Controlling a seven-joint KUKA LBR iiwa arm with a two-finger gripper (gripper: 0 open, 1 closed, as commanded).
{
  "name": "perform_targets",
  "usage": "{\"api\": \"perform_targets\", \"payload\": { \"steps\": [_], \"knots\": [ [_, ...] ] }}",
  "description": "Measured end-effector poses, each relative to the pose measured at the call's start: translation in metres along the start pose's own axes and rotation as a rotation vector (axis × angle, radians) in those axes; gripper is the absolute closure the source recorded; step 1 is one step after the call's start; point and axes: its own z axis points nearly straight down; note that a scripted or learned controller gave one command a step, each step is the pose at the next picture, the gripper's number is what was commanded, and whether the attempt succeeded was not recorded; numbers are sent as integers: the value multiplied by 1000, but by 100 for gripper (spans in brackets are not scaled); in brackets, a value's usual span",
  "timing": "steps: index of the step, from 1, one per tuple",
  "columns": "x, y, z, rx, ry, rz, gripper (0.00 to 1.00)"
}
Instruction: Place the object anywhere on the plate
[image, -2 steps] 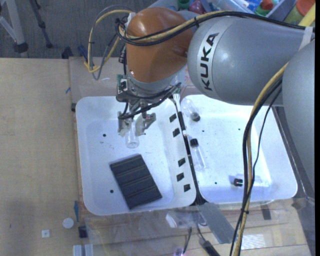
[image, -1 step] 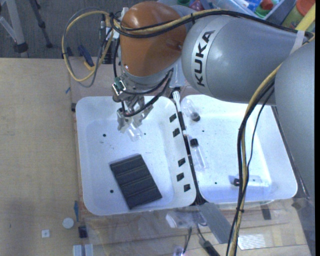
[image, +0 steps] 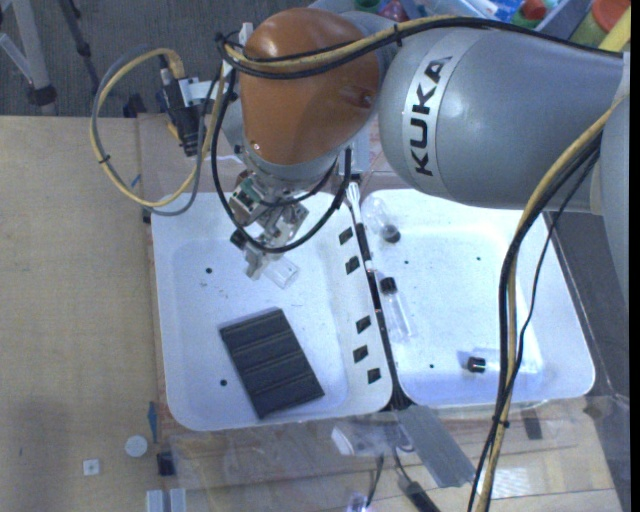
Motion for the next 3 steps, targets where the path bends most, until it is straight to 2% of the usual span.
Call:
{"api": "perform_targets", "payload": {
  "steps": [1,2,3],
  "knots": [
    [16,-19,21,2,0,-430,100],
    [-20,24,-12,-2,-1,-605,100],
    [5,-4,46,0,-1,-679,100]
  ]
}}
